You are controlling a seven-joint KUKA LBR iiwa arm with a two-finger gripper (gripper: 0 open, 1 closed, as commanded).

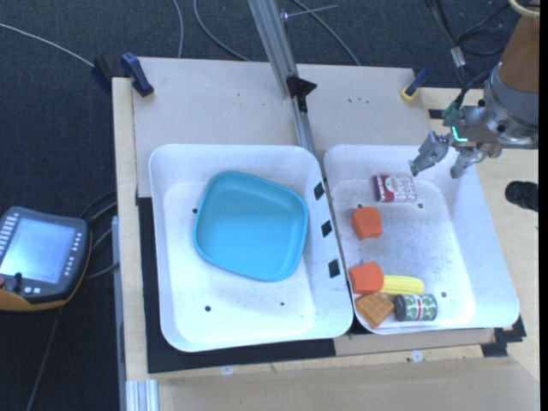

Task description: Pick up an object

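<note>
- You see the tool hanging over the far right part of the right bin, its two fingers spread apart with nothing between them. That open stance fits an approach, not a carry.
- Judging by its height above the bin floor, you are early in the task: no object is lifted yet.
- Nearest the tool lies the small red-and-white box, flat on the bin floor near the far edge. It is the likeliest target because the open fingers sit just beyond it.
- A little nearer to you sits an orange block, apart from the box, with free floor around it, so it would leave room for the fingers.
- At the bin's near left corner four things crowd together: a second orange block, a yellow corn cob, a waffle-like tan piece and a small dark can lying on its side. They touch or nearly touch, so a grasp there risks catching two at once.
- The left bin holds a blue plate, tilted slightly and filling most of the floor; too broad and flat for an easy pinch.
- A metal post slants across the worktop between the bins; blue clamps hold the far corners.
- A pendant rests off the worktop's left edge.
</note>
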